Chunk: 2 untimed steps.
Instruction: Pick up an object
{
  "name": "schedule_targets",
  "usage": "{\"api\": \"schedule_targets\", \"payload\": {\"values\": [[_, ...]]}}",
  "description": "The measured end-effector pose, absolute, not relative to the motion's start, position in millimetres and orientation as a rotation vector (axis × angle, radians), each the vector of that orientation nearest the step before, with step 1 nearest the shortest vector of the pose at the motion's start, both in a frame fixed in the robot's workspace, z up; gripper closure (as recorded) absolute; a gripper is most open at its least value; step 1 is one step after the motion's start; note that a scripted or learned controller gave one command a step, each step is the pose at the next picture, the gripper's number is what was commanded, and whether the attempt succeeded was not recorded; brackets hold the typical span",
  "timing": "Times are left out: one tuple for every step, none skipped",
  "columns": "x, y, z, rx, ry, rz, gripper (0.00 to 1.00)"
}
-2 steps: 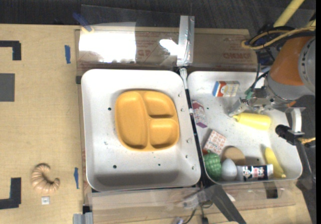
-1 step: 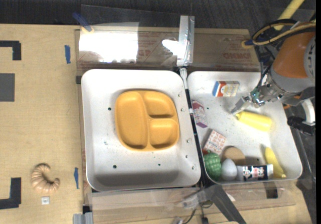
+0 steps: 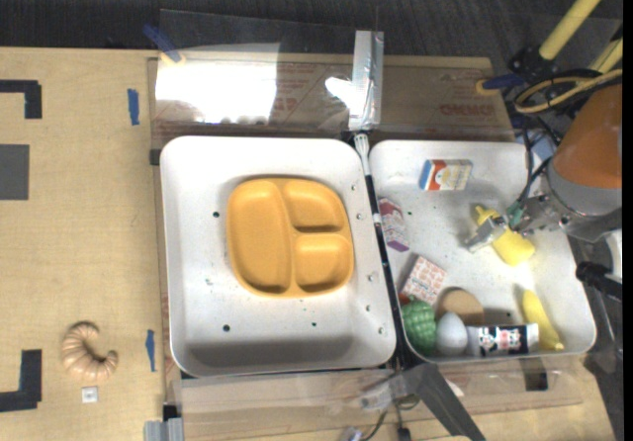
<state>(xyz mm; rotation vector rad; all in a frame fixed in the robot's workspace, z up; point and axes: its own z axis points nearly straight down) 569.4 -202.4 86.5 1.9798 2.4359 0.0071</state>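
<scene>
In the right bin (image 3: pixel 396 164), near its right wall: gripper (image 3: pixel 492 227) low over a yellow object (image 3: pixel 512 247), fingers pinching a small yellow piece (image 3: pixel 484 217), apparently. Nearby, a white tube (image 3: pixel 502 337), a green ball (image 3: pixel 419 322). Left bin (image 3: pixel 188 231): orange tray (image 3: pixel 288 234).

Two bins sit side by side on the surface (image 3: pixel 79 231). The left bin (image 3: pixel 188 330) holds a tray (image 3: pixel 289 234) in its middle. In the right bin (image 3: pixel 579 330), a box (image 3: pixel 446 174) lies at 12 o'clock, a card (image 3: pixel 425 280) near the middle, and a ball (image 3: pixel 452 331) and tube (image 3: pixel 506 337) at 6 o'clock. A toy (image 3: pixel 88 350) lies on the surface at 8 o'clock from the left bin.
</scene>
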Motion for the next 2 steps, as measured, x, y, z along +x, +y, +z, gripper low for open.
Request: {"api": "schedule_targets", "payload": {"values": [[570.1, -204, 95, 1.979, 2.433, 0.006, 1.0], [582.0, -128, 245, 2.13, 2.304, 0.006, 1.0]]}}
